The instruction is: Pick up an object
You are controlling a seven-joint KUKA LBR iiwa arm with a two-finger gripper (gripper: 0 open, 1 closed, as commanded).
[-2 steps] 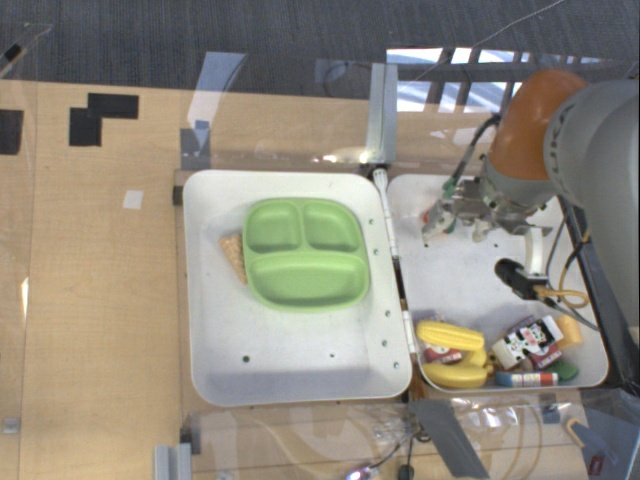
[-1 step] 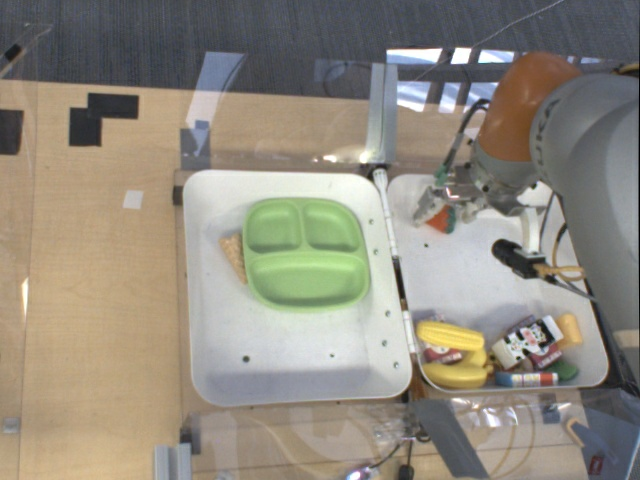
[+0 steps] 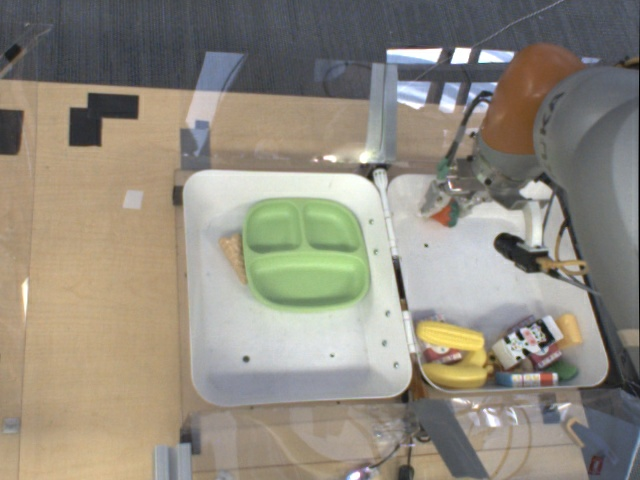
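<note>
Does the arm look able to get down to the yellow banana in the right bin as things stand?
Probably yes. The banana lies uncovered at the near left of the right bin, with open floor between it and the gripper at the far end.

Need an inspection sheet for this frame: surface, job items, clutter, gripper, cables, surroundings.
Surface: wooden bench, two white bins side by side.
Job's things: green tray in left bin, tan piece at its left edge; yellow toy and small packets at right bin's near edge.
Clutter: nothing seen.
Gripper: gripper over right bin's far corner; holds nothing visible.
Cables: thin wires by wrist.
Surroundings: dark floor behind.
</note>
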